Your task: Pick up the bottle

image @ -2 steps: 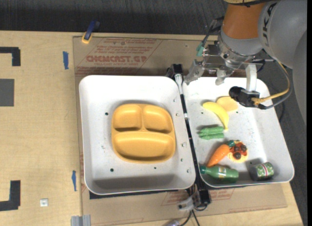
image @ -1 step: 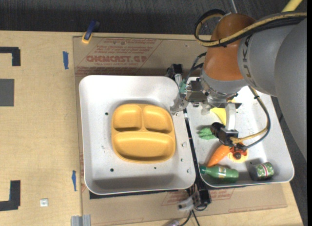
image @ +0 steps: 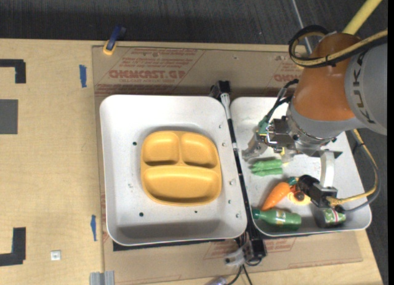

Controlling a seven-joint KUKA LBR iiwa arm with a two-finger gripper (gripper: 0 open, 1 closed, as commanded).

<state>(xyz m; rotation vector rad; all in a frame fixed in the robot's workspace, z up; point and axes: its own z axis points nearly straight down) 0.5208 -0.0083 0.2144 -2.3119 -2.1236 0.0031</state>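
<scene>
**Bottle still in bin, arm parked above it**

So, the bottle [image: 278,217] lies on its side at the near edge of the right bin [image: 246,114], green, cap end pointing left toward the bin divider. Nothing is gripping it.

Just beside it: a carrot [image: 276,196] touching or nearly touching from above, a dark green can-like item [image: 329,217] to its right, and a paler green piece [image: 266,167] further up the bin.

The gripper [image: 266,142] sits under the orange wrist in the upper half of that bin, apart from the bottle. Can't tell how it's set; the wrist and cabling block the view.

Left bin [image: 117,154] holds a yellow tray [image: 181,165], not relevant.

Risks, my read:
- Clutter: the carrot is tight against the bottle, so a descent could land on the carrot or pinch both.
- Bottle is round and lying down, likely rolls or squirts out of an off-centre grasp.
- It's close to the near wall, so one side may foul the rim.
- Pale green piece sits nearer the gripper, wrong-target pick plausible.
</scene>
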